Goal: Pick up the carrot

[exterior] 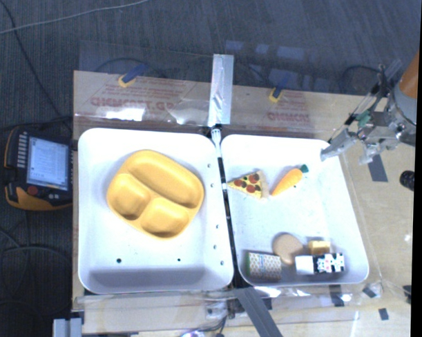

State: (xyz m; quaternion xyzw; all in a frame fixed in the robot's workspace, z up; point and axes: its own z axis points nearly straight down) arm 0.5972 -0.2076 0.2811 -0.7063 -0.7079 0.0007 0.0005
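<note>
The carrot (287, 181) is orange with a small green top and lies tilted in the upper middle of the right bin (334, 210). My gripper (351, 161) hangs over that bin's upper right corner, up and to the right of the carrot and apart from it. Its two fingers are spread, one fingertip (327, 154) pointing toward the carrot's green end. Nothing sits between them.
A pizza slice (248, 183) lies just left of the carrot. Along the right bin's near edge sit a round brown piece (286, 246), a grey box (264, 264), a small yellow block (319, 245) and a black-and-white pack (323, 263). The left bin (97, 264) holds a yellow divided plate (155, 192).
</note>
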